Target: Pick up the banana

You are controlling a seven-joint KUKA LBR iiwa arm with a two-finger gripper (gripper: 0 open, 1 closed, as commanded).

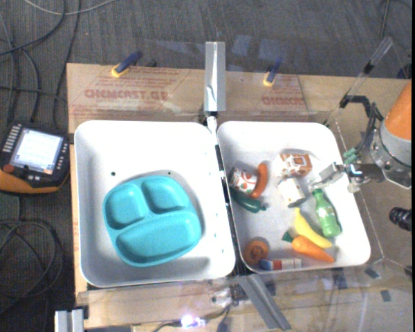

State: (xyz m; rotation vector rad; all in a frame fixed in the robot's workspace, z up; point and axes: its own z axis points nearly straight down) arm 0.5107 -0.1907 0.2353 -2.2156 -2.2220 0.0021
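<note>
The banana (pixel 310 228), small and yellow, lies in the right bin (pixel 277 131) near its front right corner. It sits between a green bottle (pixel 326 214) and an orange carrot (pixel 311 249), touching both. My gripper (pixel 313 187) reaches in from the right over the bin's right half, above and just behind the banana. It is open, with nothing between its fingers, and a white packet (pixel 290 189) lies below it.
The right bin also holds a red sausage (pixel 262 178), a white and red can (pixel 243 180), a brown and white box (pixel 295 163), a brown round item (pixel 257 247) and a tube (pixel 283 263). A teal divided plate (pixel 152 218) lies in the left bin (pixel 97 151).
</note>
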